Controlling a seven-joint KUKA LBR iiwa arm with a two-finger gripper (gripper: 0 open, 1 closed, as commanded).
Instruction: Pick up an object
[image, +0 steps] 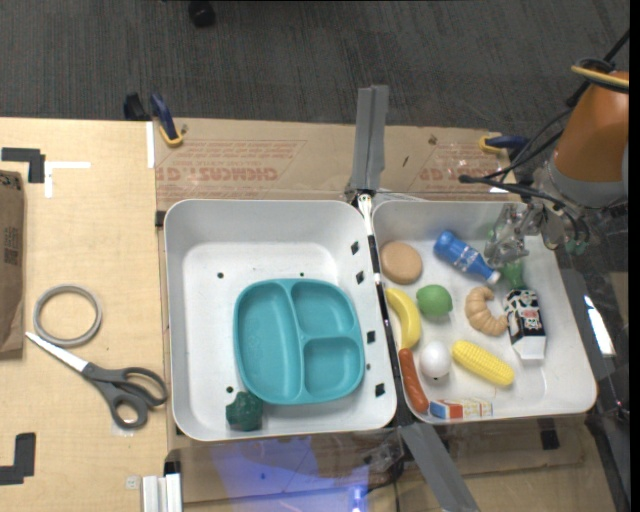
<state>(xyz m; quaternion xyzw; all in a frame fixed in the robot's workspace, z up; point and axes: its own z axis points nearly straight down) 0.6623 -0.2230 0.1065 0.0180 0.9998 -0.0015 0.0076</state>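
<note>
Hovering pincer (512, 240), blue bottle (464, 255) just left, green ball (434, 300) nearby

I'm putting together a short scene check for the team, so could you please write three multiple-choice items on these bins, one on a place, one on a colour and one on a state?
1. Where does the teal divided plate lie?
A. In the left bin
B. In the right bin
C. On the bench beside the scissors

2. What colour is the ball next to the banana?
A. Red
B. Green
C. Blue

3. How do the scissors lie?
A. Standing upright in a bin
B. Flat on the bench, left of the bins
C. Hanging from the gripper

Answers:
1. A, the plate sits on the floor of the left bin, with a small dark green thing at its lower left corner.
2. B, the ball just right of the banana is green.
3. B, the scissors lie flat on the wooden bench below the tape roll.
</note>
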